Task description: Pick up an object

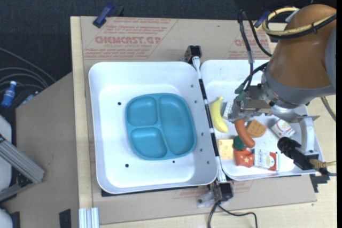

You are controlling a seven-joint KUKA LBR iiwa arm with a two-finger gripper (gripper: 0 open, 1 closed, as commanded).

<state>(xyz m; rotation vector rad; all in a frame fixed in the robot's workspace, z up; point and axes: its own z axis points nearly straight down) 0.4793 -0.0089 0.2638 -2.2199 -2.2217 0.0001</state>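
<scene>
Because the task named no particular object, we treated the cluster of toy food in the right bin (224, 69) as the candidates, and the gripper (241, 109) hung directly over that cluster. Whether its fingers were wide or narrow we could not tell, since the wrist and its housing covered them from above; nothing was visibly held.

Taking the banana (217, 114) as our landmark, it lay lengthwise just inside the divider between the bins. Just right of it and slightly lower sat the hot dog (245, 134), touching a brown cookie-like piece (257, 128). Below the banana lay a yellow cheese block (226, 148), with a red piece (243, 158) beside it and a small white carton (266, 160) further right. Well left of the banana, in the left bin (107, 88), rested a blue divided plate (160, 125), apart from everything else.

We judged the crowding to be the main risk: the items lay so close that descending fingers could land on top of one rather than around it, or pinch two at once and drop both. The banana's curve and its place against the bin wall could also leave one finger no room, so a closing grip might simply shove it aside.
</scene>
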